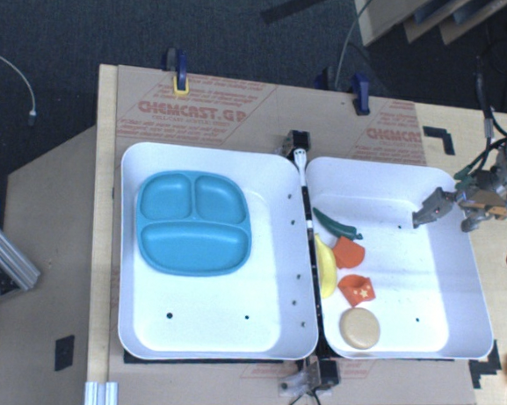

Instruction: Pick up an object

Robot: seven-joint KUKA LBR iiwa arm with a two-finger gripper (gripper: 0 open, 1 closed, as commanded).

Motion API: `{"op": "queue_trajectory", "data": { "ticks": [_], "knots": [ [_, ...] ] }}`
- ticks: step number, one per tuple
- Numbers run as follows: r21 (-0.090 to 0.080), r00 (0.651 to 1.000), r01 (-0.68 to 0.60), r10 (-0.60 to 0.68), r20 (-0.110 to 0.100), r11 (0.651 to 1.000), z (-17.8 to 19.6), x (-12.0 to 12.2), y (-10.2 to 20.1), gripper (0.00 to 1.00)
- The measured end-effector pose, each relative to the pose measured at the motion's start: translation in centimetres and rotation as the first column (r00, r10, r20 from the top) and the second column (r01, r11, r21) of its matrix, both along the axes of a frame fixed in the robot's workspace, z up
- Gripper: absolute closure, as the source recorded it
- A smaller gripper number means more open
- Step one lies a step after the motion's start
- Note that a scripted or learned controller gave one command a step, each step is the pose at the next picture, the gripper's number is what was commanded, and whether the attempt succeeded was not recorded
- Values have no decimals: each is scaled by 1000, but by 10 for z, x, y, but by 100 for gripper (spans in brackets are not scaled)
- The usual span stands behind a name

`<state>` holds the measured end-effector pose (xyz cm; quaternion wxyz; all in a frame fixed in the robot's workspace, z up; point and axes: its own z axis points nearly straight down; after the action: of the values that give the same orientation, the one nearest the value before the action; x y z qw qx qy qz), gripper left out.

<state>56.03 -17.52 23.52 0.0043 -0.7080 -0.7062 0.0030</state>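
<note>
My gripper [451, 212] hangs over the far right part of the right bin [440, 284], fingers spread open with nothing between them. The toy foods lie along that bin's left side, well left of the gripper: a green bean pod [335, 223], a yellow banana [325, 267], an orange-red piece [349, 252], a red strawberry-like piece [357, 290] and a tan round bun [360, 327] near the front edge.
The left bin [261, 313] holds a blue three-compartment plate [195, 222]. A black divider [305, 237] runs between the bins. Clamps [180, 69] stand at the board's far edge. Bare white floor lies in the right bin's middle and right.
</note>
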Motion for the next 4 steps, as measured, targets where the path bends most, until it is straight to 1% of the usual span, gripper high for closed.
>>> {"op": "queue_trajectory", "data": {
  "ticks": [1, 2, 3, 4],
  "knots": [
    [-3, 1000, -3, 3, 11, 1000, 6, 2, 0, 0],
    [-1, 1000, -2, 2, 5, 1000, -44, 9, -6, 0],
    [0, 1000, -3, 3, 3, 1000, -107, 13, -6, 0],
    [0, 1000, -3, 3, 5, 1000, -154, 12, -5, 0]
  ]
}}
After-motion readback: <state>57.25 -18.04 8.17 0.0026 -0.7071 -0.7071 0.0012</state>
